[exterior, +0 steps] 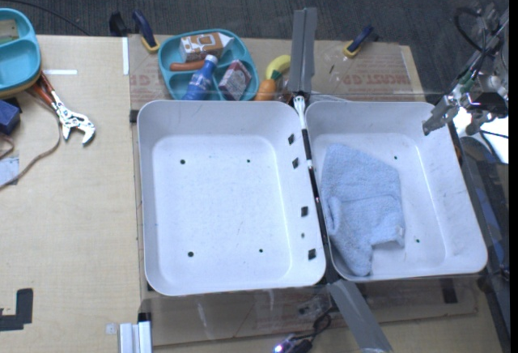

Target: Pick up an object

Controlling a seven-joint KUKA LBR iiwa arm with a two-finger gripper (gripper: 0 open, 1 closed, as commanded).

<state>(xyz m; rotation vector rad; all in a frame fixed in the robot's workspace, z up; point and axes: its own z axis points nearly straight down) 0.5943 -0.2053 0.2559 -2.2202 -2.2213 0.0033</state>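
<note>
A light blue folded cloth point(363, 202) lies in the right white bin point(437, 181), against its left wall and reaching toward the near edge. The left white bin point(218, 197) sits beside it. At the far right edge of the view, the gripper point(465, 107) hangs over the right bin's far right corner, partly cut off, with cables above it. It is well apart from the cloth, up and to the right of it.
A teal tray point(209, 64) with small items stands behind the left bin, with a yellow and an orange piece point(273, 78) next to it. A wrench point(71, 121) and a blue dish point(16, 48) lie on the wooden bench at left. A grey divider post point(302, 52) rises between the bins.
</note>
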